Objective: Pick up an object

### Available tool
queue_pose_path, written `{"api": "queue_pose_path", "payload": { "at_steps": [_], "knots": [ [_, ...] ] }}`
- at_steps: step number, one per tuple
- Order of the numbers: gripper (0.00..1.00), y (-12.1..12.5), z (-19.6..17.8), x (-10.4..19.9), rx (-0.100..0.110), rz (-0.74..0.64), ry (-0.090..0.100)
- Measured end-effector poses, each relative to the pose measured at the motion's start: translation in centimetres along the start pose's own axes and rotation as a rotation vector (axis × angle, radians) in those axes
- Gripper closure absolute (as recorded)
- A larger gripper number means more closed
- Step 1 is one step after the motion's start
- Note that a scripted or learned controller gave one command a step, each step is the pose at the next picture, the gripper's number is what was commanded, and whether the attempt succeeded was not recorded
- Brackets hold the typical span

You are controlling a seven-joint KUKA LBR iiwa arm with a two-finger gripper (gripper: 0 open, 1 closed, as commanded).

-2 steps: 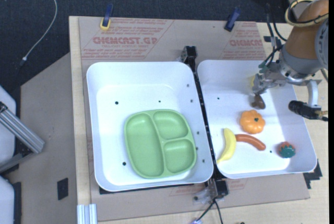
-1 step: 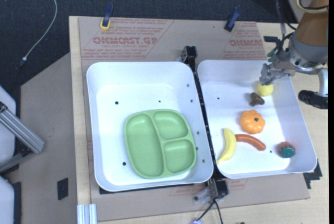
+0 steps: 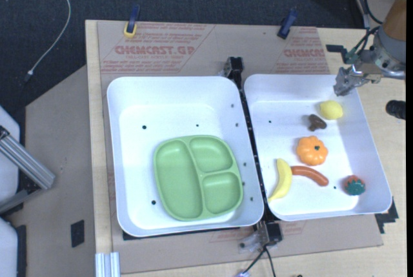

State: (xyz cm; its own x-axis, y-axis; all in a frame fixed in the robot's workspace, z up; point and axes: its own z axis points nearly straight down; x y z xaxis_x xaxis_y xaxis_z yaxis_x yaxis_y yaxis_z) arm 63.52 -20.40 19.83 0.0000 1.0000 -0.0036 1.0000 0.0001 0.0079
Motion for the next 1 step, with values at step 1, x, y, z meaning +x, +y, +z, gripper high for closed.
{"api": "queue_pose_path", "payload": {
  "at_steps": [1],
  "knots": [
    [1.00, 0.01, -4.36, 0.07, 0.001, -0.001, 0.001]
  ]
}}
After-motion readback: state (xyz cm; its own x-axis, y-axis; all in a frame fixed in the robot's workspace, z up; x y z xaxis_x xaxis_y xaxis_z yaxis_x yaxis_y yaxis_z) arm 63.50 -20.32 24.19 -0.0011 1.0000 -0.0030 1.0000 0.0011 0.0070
